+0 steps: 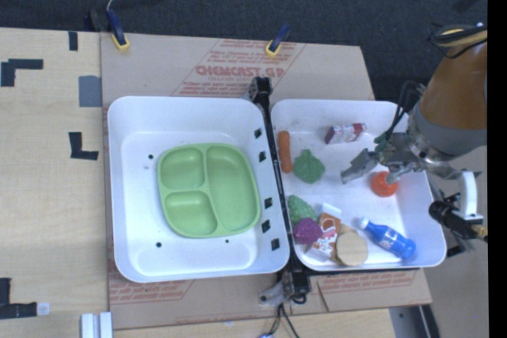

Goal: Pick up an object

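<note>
My gripper point(383, 168) hangs over the right part of the right bin point(412, 253), reaching in from the right. It stands open, one grey finger point(355, 168) pointing left. A small red tomato point(385, 186) lies just under and in front of the gripper, partly covered by it; I see nothing clamped between the fingers. To its left are a green leafy vegetable point(309, 167) and an orange carrot point(283, 151). A small red-and-white packet point(344, 133) lies behind them.
At the right bin's front lie a blue bottle point(390, 240), a round tan bun point(351, 249), purple grapes point(306, 231), a green item point(299, 208) and a small carton point(327, 227). The left bin point(131, 123) holds a green divided plate point(209, 190).
</note>
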